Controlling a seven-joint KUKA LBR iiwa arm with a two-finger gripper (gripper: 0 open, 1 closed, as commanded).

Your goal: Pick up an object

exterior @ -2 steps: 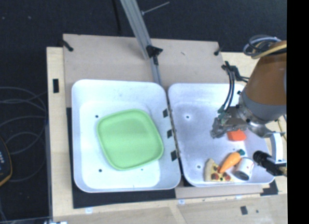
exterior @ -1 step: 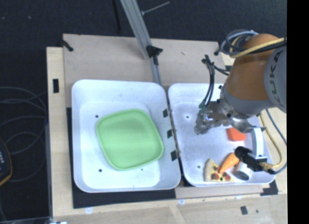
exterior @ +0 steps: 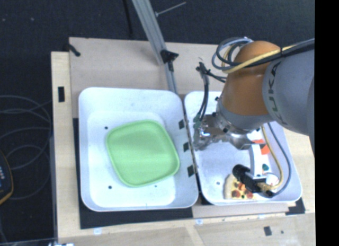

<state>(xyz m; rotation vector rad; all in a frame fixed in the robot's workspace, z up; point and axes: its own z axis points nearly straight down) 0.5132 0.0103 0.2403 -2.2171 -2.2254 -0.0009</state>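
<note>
Reaching in from the right, arm (exterior: 265, 91) bends over the right bin (exterior: 212, 186); fingers' (exterior: 204, 133) state cannot be told. Green plate (exterior: 142, 152) lies flat left of them.

Both white bins (exterior: 132, 99) look like smooth, faintly glossy plastic. The green plate (exterior: 142, 152) in the nine-o'clock bin is matt plastic. The surface (exterior: 119, 62) resembles pale unfinished wood; the arm's orange band (exterior: 249, 86) shines.
</note>
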